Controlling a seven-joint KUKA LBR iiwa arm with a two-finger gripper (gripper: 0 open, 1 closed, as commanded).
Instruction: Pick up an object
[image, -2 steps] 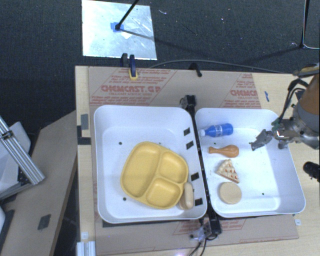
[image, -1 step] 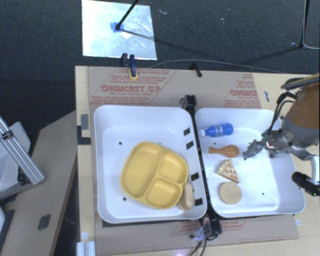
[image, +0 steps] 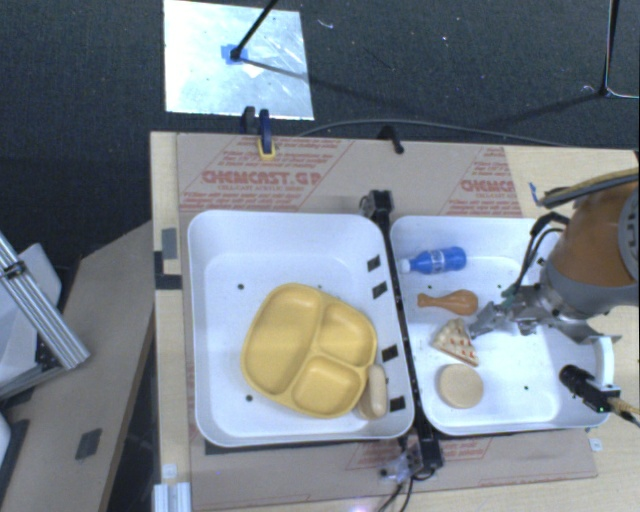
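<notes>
Round cookie (image: 461, 386) below pizza slice (image: 456, 343), beside tool (image: 487, 322).

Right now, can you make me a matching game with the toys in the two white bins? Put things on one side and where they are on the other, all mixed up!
Things:
1. yellow tray
2. blue bottle
3. pizza slice
4. round cookie

Places:
A. right bin, near the front edge
B. right bin, near the back edge
C. left bin, in the middle
D. right bin, just by the gripper

Pairs: 1-C, 2-B, 3-D, 4-A
</notes>
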